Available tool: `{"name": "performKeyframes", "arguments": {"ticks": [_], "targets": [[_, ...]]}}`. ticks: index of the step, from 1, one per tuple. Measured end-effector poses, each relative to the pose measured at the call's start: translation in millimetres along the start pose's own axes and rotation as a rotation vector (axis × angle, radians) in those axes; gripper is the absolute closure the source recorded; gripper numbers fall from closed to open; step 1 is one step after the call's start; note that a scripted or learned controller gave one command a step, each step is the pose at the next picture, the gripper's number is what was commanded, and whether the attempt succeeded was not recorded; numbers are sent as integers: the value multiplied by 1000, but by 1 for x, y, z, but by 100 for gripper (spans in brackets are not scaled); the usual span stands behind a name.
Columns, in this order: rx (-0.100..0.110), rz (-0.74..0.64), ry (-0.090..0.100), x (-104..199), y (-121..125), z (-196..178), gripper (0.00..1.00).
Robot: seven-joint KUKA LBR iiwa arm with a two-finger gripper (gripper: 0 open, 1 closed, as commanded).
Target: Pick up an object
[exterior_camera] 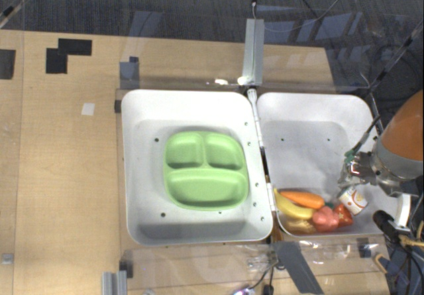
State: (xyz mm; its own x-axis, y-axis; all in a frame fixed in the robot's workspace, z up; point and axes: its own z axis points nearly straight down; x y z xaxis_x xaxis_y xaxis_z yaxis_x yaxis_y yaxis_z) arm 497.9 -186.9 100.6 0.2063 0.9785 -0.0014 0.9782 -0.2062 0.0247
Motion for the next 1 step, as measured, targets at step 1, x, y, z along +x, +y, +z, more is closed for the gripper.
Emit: {"name": "performKeyframes", "arguments": {"ticks": [1], "targets": [[0,0,0,0,0,0,0]]}}
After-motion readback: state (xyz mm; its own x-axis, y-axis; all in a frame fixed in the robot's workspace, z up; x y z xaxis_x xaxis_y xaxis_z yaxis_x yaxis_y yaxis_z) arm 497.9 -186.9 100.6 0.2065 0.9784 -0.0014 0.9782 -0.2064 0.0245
